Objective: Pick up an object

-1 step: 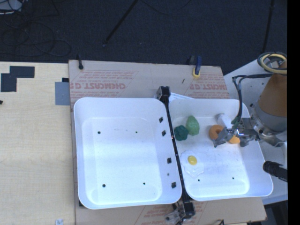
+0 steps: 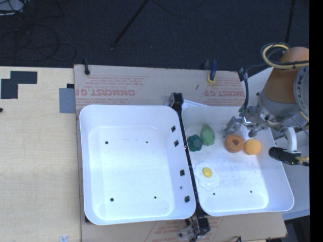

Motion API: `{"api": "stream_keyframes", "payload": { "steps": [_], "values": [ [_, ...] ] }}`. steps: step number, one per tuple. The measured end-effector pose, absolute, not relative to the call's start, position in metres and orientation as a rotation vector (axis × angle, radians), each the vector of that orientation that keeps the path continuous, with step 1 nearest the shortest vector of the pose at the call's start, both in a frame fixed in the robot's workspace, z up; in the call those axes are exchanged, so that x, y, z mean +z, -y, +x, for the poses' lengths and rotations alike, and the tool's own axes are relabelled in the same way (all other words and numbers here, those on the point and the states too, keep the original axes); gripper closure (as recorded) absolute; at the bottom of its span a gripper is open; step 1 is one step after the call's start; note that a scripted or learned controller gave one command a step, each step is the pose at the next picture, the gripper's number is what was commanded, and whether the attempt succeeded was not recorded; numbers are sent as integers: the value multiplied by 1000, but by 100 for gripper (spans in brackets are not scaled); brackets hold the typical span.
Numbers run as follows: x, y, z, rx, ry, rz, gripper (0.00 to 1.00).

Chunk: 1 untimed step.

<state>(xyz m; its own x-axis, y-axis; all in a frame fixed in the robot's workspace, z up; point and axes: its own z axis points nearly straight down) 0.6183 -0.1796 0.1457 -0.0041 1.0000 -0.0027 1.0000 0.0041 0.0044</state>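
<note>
The left shallow white plastic bin (image 2: 101,116) has only bare floor in sight, so the pick must come from the right shallow white plastic bin (image 2: 275,201). In that right bin, going rightward, lie a small dark teal lump (image 2: 195,143) touching a paler green leafy-shaped toy (image 2: 207,134), below them a flat white fried-egg toy with a yellow yolk (image 2: 206,175), then a brown ring-shaped doughnut toy (image 2: 233,143) just beside a small orange ball (image 2: 252,146). The metal two-finger gripper (image 2: 241,124) hangs at the bin's upper right, directly above the doughnut and ball, so those two are nearest and lie just toward the camera's near side of it. It holds nothing. Whether it is spread or closed I cannot tell, since the wrist's metalwork blurs together. The grey and orange arm (image 2: 282,84) is cut off at the right.
</note>
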Motion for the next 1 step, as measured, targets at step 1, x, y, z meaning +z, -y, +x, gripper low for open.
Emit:
{"api": "stream_keyframes", "payload": {
  "steps": [1],
  "values": [
    [107,212,643,9,-2204,2207,0]
  ]
}}
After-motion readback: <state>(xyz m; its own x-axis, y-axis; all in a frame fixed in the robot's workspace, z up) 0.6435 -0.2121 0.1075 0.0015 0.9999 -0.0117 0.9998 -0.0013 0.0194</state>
